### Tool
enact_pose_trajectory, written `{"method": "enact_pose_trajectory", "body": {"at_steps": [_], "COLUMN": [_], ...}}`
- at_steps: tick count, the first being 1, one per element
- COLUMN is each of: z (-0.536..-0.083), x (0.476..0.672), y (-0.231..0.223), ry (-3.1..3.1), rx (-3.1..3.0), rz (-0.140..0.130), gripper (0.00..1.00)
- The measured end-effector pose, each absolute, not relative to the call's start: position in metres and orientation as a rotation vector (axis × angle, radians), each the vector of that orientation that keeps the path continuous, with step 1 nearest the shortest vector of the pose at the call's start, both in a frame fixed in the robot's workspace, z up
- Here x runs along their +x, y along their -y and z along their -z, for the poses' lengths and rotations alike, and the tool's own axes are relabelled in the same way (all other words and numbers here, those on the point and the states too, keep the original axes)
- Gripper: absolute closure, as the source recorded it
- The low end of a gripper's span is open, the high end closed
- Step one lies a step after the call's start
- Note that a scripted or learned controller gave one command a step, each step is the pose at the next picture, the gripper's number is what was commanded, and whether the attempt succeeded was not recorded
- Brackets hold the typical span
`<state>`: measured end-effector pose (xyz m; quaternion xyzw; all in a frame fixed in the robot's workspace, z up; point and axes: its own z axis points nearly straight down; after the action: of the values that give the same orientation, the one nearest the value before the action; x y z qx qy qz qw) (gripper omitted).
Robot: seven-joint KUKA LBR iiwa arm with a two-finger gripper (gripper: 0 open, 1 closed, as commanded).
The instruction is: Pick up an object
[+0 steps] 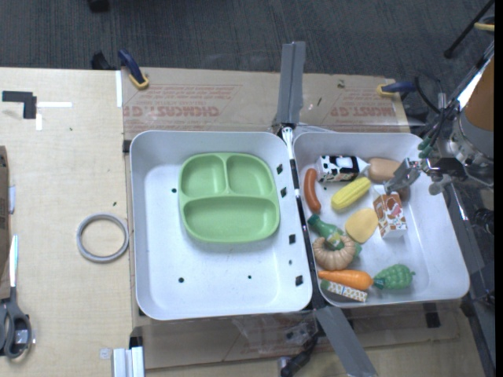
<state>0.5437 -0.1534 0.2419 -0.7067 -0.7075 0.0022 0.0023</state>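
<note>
Fingers (pixel 402 177) over rt bin (pixel 440 234) | 9 toy foods | 1 green plate (pixel 229 198)

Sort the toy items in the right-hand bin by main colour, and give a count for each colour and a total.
Yellow: 2, corn, chip
Orange: 2, carrot, pumpkin
Green: 2
Red: 2
Tan: 1
Black-and-white: 1
Total: 10
</note>
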Motion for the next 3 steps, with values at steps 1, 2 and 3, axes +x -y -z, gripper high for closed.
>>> {"method": "enact_pose_trajectory", "body": {"at_steps": [1, 2, 3], "z": [-0.107, -0.092, -0.099], "x": [0.525, 0.606, 0.606], "y": [0.164, 0.139, 0.142], "ry": [2.099, 2.139, 2.14], "rx": [-2.33, -2.289, -2.29], "rz": [-0.006, -0.017, -0.022], "gripper": [0.0, 0.0, 1.0]}}
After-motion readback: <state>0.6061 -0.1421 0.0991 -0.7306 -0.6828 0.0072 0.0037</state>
